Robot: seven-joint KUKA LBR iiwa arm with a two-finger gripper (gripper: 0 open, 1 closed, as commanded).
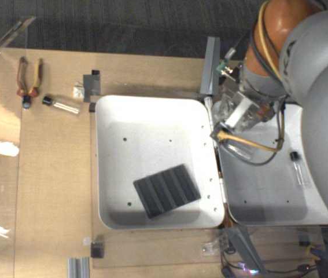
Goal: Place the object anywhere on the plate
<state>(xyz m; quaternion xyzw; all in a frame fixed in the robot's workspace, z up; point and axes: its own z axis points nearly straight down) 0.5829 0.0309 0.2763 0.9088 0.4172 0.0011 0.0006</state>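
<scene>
Against the left wall of the right bin: a small clear tube-like object [237, 149] lies on the floor, toward the bin's far-left corner; taken here to be the task's thing, though it is too faint to identify firmly.
Object axis: appears to run roughly left to right across the bin; not certain.
Gripper [228, 130]: poised just above and beside the object, over the same far-left corner of the right bin [268, 204].
Gripper state: cannot be determined from this view; nothing is visibly held.
Plate [167, 191]: dark ribbed slab on the floor of the left bin [152, 120], near its front edge and right of centre; long axis diagonal, front-left to far-right.
Key relation: the plate lies to the gripper's left and toward the front, across the two adjoining bin walls; object and plate are well apart.
Next move, judged: secure the object, lift clear of both walls, carry it left and forward over the slab.
Risk, judged: a clear item tight against a wall leaves little room for a clean grasp.
Second small item [297, 168]: thin, dark-tipped, near the right bin's right side.
Bench, far-left corner: pliers [29, 79] and a vial [63, 103].
</scene>
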